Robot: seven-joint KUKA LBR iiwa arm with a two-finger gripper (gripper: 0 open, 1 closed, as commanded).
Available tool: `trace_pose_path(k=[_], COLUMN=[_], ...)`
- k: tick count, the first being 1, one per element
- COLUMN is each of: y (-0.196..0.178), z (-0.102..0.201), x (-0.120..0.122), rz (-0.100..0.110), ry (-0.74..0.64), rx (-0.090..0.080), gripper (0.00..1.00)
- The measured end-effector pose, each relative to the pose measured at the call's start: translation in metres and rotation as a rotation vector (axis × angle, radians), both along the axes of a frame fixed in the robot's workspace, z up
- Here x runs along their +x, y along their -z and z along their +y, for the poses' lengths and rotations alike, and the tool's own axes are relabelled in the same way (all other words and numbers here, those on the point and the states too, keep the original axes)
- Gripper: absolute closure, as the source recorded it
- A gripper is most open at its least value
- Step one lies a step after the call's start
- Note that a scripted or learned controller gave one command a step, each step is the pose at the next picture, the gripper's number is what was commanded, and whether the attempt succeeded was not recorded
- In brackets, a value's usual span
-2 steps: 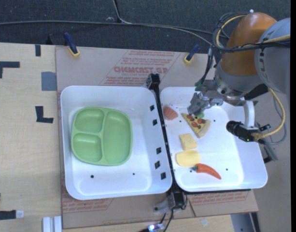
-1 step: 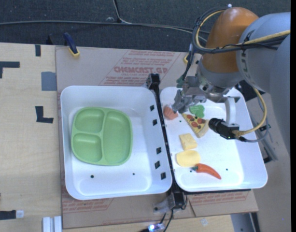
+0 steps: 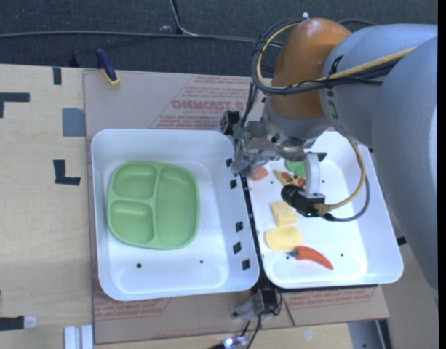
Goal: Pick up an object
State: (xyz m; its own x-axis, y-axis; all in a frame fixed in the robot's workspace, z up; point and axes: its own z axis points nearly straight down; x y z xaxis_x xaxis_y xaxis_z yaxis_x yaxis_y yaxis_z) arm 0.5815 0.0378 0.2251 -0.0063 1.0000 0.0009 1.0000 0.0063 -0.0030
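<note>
Gripper (image 3: 260, 167) over right bin (image 3: 379, 264), pink obj (image 3: 260, 173) just below; grip state unclear

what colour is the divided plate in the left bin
Light green; the divided plate shows plainly in the camera view.

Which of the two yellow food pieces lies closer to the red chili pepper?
The rounded yellow piece, nearly touching the red chili pepper; the squarer yellow piece sits farther up the bin.

Pincer (image 3: 260, 167) over right bin (image 3: 375, 267) (food inside).
</note>
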Motion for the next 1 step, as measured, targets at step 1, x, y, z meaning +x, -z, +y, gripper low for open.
trace_pose_path(k=[1], y=[0.0076], z=[0.0586], x=[-0.0057], rz=[0.0], ry=[0.0], rx=[-0.001], gripper=[1.0])
